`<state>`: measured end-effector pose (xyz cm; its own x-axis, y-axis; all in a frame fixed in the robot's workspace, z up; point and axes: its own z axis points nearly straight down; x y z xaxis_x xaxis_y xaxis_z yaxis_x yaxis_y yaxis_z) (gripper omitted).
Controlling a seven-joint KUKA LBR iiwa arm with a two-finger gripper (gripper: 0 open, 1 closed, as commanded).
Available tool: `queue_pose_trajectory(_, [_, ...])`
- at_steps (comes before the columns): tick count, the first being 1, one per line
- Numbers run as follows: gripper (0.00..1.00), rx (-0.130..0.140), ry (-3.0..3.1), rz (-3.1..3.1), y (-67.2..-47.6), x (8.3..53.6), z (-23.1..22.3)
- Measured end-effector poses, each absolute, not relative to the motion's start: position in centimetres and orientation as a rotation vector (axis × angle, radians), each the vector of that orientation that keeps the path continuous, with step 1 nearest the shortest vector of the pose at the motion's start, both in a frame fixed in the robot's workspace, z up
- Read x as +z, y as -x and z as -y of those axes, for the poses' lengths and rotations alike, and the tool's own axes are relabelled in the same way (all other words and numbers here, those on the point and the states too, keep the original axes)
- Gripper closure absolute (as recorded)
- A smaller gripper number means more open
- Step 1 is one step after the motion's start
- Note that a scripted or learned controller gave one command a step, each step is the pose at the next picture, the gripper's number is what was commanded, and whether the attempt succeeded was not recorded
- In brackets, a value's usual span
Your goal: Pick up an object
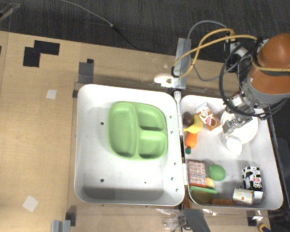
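Observation:
My gripper point(233, 127) hangs low over the back part of the right bin point(276, 176), right above a white cup point(233, 144) and a white round dish point(248, 127). Just left of it lie a small orange-and-white box point(207, 116), a yellow banana-like piece point(195, 126), a brown ball point(188, 119) and an orange carrot point(191, 139). Toward the front of that bin sit a pink patterned box point(196, 173), a green ball point(216, 172), a black-and-white spotted piece point(251, 177) and a lying can point(243, 196).
The left bin point(87, 173) holds a green divided tray point(136, 130). The arm's orange band and cables loom over the right bin's back right corner. A metal post stands at the back between the two bins.

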<state>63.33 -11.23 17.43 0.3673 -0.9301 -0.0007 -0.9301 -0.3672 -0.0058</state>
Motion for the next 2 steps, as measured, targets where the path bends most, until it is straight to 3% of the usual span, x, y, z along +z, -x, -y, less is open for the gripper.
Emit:
queue_pose_trajectory(1, [1.0,-0.012,2.583,-1.769,-63.5,18.7,11.1])
queue_pose_trajectory(2, [1.0,-0.006,2.464,-1.935,-65.9,20.5,6.4])
